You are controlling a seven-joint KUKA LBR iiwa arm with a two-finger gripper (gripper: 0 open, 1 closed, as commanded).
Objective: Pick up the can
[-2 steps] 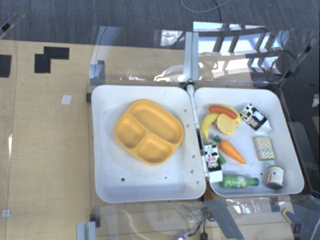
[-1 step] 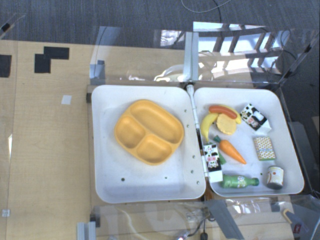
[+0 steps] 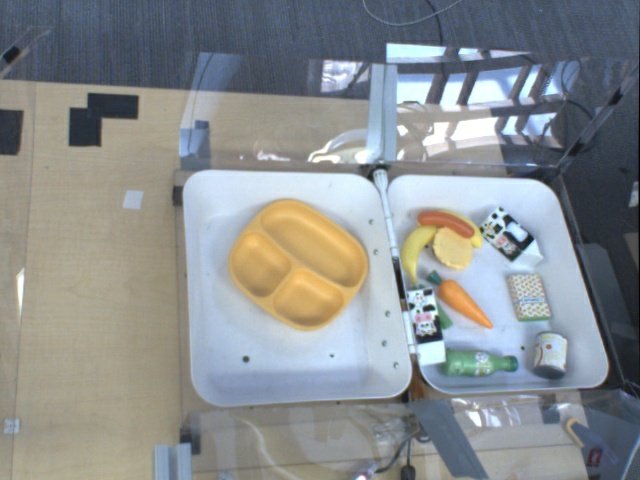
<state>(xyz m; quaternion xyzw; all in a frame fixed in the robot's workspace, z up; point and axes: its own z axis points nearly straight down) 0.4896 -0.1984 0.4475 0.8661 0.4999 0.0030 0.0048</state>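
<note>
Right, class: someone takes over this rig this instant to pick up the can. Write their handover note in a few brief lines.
Gripper: nothing holds the can.
Can: upright in the right bin, near-right corner, just right of the green bottle lying on its side, nearer the camera than the cracker packet.
Left bin: holds the yellow divided plate.
Done: nothing; the can is untouched.
Left: reach in, close on the can, lift it out.
</note>
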